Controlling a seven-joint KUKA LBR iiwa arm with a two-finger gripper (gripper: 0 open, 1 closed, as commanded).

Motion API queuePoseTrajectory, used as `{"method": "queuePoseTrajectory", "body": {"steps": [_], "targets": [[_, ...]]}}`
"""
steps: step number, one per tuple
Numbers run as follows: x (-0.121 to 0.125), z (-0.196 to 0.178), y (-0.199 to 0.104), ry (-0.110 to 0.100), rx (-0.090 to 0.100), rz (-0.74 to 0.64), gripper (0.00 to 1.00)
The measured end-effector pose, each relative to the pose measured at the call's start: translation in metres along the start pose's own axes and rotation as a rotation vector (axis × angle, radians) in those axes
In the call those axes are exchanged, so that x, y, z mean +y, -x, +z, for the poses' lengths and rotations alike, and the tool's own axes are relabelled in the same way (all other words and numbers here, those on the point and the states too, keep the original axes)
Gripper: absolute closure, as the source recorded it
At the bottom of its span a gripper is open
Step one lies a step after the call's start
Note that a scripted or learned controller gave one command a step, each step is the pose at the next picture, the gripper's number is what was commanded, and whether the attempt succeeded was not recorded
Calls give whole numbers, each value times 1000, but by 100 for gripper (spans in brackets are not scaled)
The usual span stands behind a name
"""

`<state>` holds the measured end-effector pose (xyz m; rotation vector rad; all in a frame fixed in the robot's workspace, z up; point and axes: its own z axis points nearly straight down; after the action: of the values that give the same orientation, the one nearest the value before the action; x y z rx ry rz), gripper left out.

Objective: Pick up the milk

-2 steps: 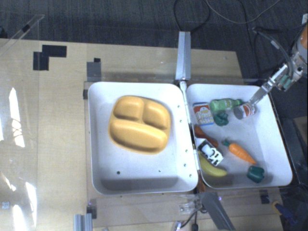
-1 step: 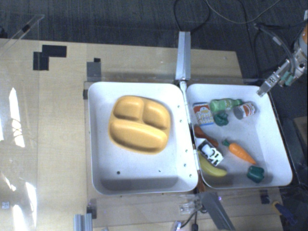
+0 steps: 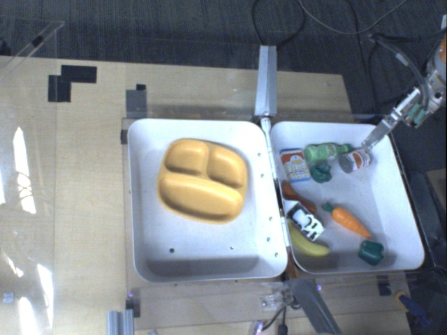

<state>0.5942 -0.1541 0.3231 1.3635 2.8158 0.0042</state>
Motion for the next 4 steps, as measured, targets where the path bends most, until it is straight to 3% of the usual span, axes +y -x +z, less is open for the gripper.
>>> {"method": "queuePoseTrajectory", "body": {"steps": [1,2,3,4], "targets": [[-48,203,3,3,-4,-214,0],[62,196,30,-2,6,-291,0],[65,185,31,3,0,-294,100],[-12,109,51,-3,4,-270,100]]}}
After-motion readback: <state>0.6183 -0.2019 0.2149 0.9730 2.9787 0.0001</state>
